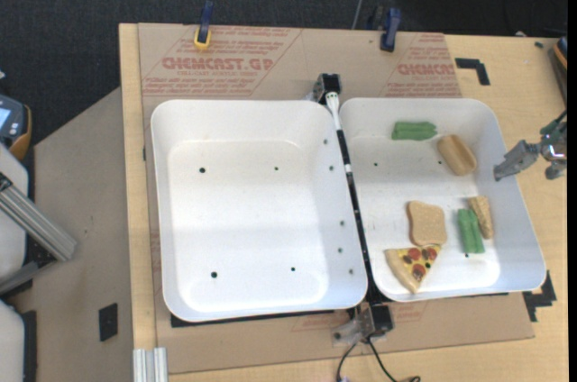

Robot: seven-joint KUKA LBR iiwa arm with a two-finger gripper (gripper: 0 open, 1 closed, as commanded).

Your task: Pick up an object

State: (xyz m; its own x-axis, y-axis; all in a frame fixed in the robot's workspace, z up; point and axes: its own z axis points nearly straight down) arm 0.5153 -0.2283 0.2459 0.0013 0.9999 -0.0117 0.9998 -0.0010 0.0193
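Observation:
The right white bin (388,182) holds several toy foods. A green piece (414,131) lies at its back, with a tan bread roll (457,155) just right of it. Nearer the front lie a toast slice (426,222), a pizza slice (412,266), a green stick (470,231) and a small tan wedge (483,215) touching the stick. My gripper (527,168) hangs at the bin's right rim, right of the bread roll and apart from it. It looks open, with nothing between its fingers.
The left white bin (180,191) sits beside the right one, with a black divider strip (347,182) between them. Both rest on a cardboard sheet (270,56) held by two clamps at the back edge.

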